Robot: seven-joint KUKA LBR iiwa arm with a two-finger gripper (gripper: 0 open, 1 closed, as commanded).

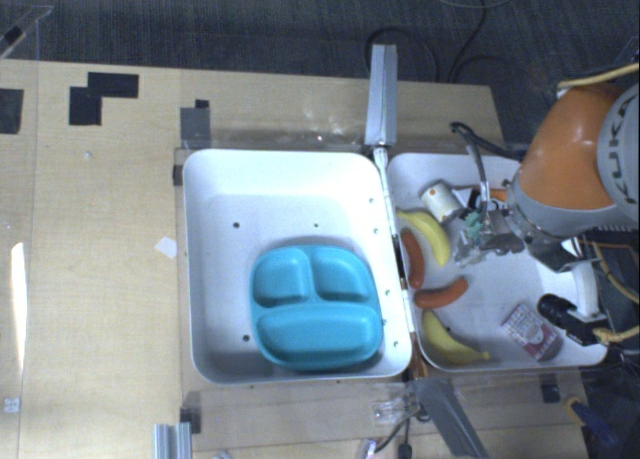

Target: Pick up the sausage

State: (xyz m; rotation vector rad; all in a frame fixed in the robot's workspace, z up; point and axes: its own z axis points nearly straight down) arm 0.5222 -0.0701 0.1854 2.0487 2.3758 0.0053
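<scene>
Reddish sausage lying near-horizontal

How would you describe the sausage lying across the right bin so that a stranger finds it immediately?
Look in the right bin, near its left wall. Between two yellow bananas lies the sausage, short and reddish-brown. A second sausage hugs the wall lengthwise; this one lies crosswise.

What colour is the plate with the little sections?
Light blue; the plate shows best in the camera view.
</scene>
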